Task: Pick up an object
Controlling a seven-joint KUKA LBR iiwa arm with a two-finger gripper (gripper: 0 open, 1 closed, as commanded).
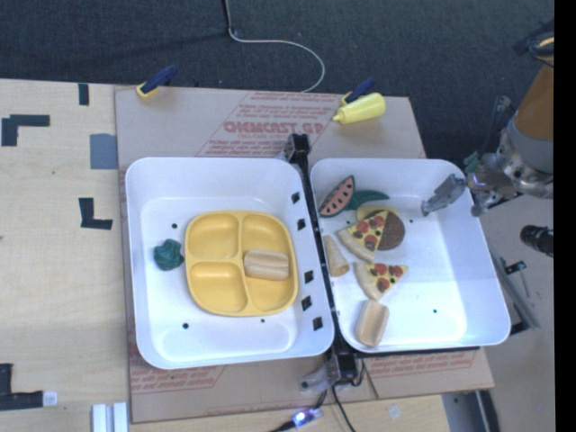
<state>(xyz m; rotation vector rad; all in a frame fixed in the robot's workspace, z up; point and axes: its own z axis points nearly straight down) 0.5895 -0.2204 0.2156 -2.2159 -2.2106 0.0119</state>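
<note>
The right bin (pixel 450 331) holds several toy foods: a watermelon slice (pixel 337 195), a pizza slice with a brown crust (pixel 375 231), a smaller pizza slice (pixel 381 277), a tan bread piece (pixel 371 321) and a pale wedge (pixel 336 256). My gripper (pixel 457 196) hangs over the bin's upper right part, to the right of the pizza slices and apart from them. Nothing shows between its fingers. In the left bin (pixel 162 331) a yellow divided plate (pixel 241 261) carries a tan bread roll (pixel 266 265), with a green lump (pixel 168 255) beside the plate.
The arm (pixel 531 142) reaches in from the right edge. A yellow clamp (pixel 362 108) and another clamp (pixel 157 81) sit on the cardboard behind the bins. A cable (pixel 270 43) runs across the dark floor at the back.
</note>
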